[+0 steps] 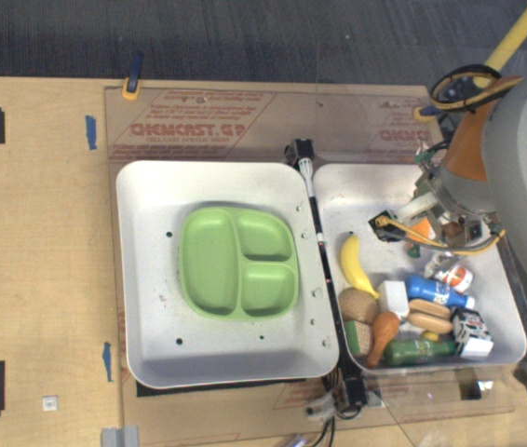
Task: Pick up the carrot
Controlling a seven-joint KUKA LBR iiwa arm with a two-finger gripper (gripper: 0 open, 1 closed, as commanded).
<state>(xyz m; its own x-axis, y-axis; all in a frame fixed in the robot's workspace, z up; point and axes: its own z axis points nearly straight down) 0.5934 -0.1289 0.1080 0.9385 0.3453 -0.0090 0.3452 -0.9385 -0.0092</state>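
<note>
My gripper point(438, 215) hangs over the far part of the right bin point(515, 329), close to its right wall. The carrot point(420, 232) is a small orange sliver right at the gripper's lower end, on its left, near side. The two look to be touching, or all but. I cannot tell whether the gripper is clenched on the carrot, loose, or merely beside it, because my own wrist covers the contact.

The carrot's long axis seems to run roughly left to right with a slight slant, but too little of it shows to be sure.

The banana point(354, 265) lies well to the left. The heap of other things, among them a blue bottle point(438, 292), a hot dog point(429, 319) and a green bottle point(412, 350), sits nearer and apart from the carrot.

My judgement is that the next move depends on that small left-near offset. If the carrot is not truly gripped, any lift will leave it behind.

The left bin point(147, 277) holds a green tray point(209, 268).
</note>
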